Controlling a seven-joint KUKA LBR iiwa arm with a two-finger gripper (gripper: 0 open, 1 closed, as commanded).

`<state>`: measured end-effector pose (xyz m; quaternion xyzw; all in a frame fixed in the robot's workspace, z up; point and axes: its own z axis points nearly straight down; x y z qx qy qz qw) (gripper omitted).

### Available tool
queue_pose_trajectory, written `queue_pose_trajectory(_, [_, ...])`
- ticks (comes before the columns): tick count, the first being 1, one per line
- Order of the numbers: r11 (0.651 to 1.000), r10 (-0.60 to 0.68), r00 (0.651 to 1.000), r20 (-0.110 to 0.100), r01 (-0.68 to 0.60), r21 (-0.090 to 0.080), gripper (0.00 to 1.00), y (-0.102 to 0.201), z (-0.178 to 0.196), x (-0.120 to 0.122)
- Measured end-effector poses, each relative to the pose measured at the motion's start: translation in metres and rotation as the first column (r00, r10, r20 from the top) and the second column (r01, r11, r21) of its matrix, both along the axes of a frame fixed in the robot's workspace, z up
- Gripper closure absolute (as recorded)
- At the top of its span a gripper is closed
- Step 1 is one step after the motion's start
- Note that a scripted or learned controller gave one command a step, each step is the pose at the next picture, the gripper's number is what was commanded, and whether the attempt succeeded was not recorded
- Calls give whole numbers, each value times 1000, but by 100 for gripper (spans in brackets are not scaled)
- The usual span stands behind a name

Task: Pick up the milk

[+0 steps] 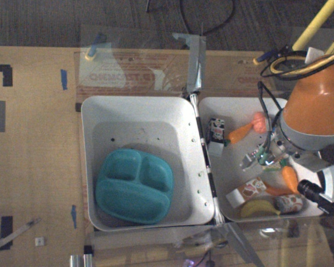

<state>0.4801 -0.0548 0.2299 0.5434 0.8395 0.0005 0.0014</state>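
The arm is hung over the right bin, its gripper set near a carrot and a banana; spread or closed cannot be told. The milk, seemingly the cow-print carton, is left ungrasped against that bin's left wall. A teal plate is held in the left bin

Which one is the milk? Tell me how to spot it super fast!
Find the right bin of the two white ones, the bin the orange-banded arm hangs over. Go to its far left corner, beside the wall shared with the other bin: the milk stands there, a small black-and-white carton. The orange carrot beside it and the yellow banana at the near side are brightly coloured; the milk isn't.
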Motion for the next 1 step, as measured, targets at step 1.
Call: queue_pose_trajectory(1, [973,-230,973,0,230,0,100,51,5,34])
